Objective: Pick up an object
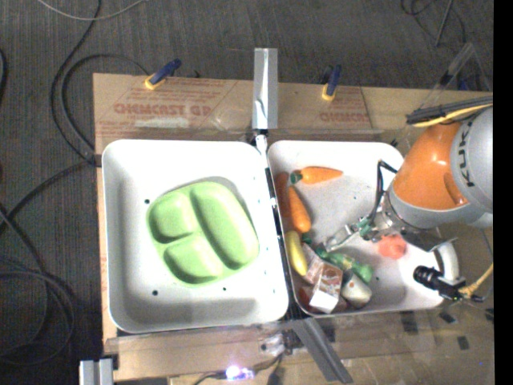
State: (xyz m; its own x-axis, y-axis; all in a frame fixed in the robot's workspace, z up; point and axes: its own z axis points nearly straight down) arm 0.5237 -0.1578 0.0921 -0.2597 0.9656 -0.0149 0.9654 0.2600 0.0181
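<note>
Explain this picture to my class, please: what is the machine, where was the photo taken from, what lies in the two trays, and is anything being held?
The photo comes from one camera fixed above a bench, looking down at a slant. The grey and orange shape is a robot arm reaching in from the picture's right. Its gripper, a two-finger claw, hangs low over the right bin. That bin holds toy food: two carrots, a banana, a reddish piece and a small heap of others. The left bin holds a green divided plate. Whether the claw has hold of anything is too small to tell.
</note>
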